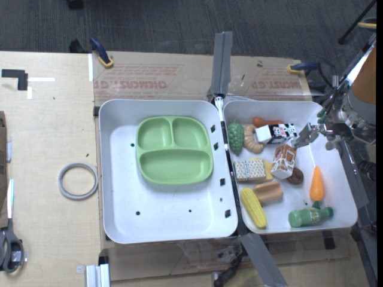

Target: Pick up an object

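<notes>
The tool (pixel 308 135) hangs over the right bin (pixel 346 184) at frame right, jaws apart and gripping nothing; the cardboard (pixel 143 79) lettering behind is mirrored, unreadable.

A robot lab: 2 bins (pixel 111 178) clamped (pixel 102 52) to a plywood worktop (pixel 42 136), toy food (pixel 266 166), carpet (pixel 149 11) beyond.
</notes>
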{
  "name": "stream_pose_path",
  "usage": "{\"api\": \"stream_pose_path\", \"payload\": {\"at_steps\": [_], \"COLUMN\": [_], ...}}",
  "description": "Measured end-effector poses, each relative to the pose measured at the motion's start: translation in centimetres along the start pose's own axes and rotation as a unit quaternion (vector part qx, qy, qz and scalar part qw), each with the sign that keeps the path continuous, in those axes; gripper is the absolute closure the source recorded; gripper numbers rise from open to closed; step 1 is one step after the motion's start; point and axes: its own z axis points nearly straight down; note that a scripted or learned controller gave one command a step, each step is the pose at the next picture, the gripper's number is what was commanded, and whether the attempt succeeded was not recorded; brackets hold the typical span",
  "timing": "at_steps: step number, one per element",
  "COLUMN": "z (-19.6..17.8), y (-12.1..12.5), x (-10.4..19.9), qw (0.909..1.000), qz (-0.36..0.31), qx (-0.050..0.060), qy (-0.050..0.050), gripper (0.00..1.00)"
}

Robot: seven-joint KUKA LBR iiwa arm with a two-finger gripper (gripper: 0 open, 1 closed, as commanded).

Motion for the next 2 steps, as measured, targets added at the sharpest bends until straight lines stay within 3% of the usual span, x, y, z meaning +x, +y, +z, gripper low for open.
{"api": "stream_pose_path", "payload": {"at_steps": [1,2], "z": [-7.6,-7.5], "y": [-0.4,-4.2], "x": [-2.5,-0.9], "qw": [0.9989,0.9994], "qz": [-0.046,0.033], "qx": [-0.001,0.000], "qy": [-0.001,0.000], "gripper": [0.00,0.00]}}
